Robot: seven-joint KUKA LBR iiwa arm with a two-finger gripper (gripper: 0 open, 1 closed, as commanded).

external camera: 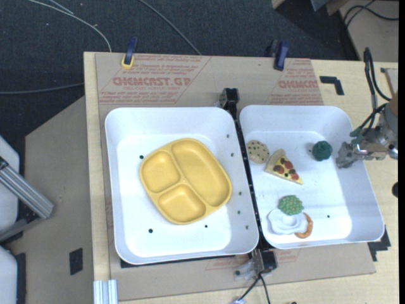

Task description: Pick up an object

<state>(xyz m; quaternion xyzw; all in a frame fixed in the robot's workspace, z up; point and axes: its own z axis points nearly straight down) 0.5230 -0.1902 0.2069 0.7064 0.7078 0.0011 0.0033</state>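
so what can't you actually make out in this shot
- The hand, camera view: small and blurred at the right bin's rim; its grip state is unreadable.
- The arm: cut off by the right edge past the wrist.
- The white item under the green piece: partly covered, shape unclear.
- The orange piece: tucked against the white item, too small to identify.
- The dark green ball: too small for surface detail.

Tray in left bin; pizza in right bin.
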